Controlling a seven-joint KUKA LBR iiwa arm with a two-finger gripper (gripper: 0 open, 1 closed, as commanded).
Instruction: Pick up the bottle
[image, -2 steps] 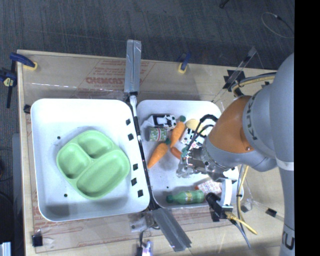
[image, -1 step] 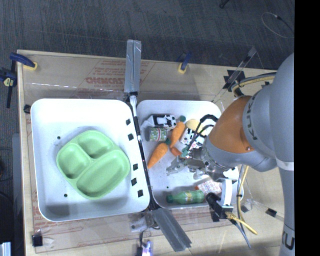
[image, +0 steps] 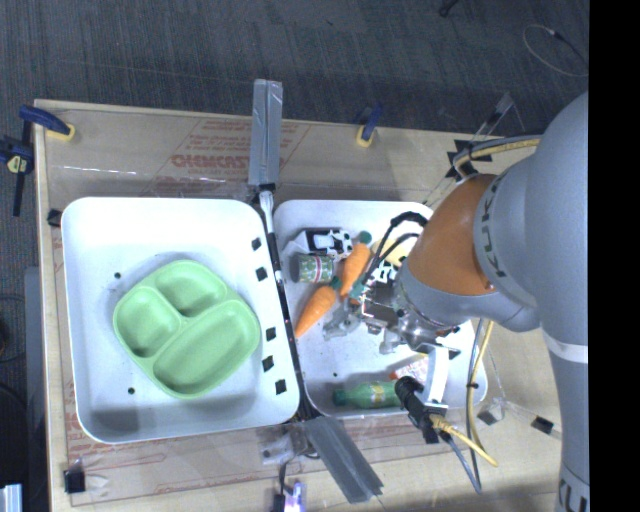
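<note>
Bottle (image: 372, 393) flat in right bin, just below jaws (image: 352, 312); jaw state unclear.

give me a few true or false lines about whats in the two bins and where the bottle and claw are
1. The green divided plate lies in the left bin. True.
2. The green bottle stands upright in the left bin. False: it lies on its side near the front edge of the right bin.
3. Two carrots lie in the right bin. True.
4. The claw is clamped on the bottle. False: it is up by the carrots, apart from the bottle.
5. A small can lies beside the carrots. True.
</note>
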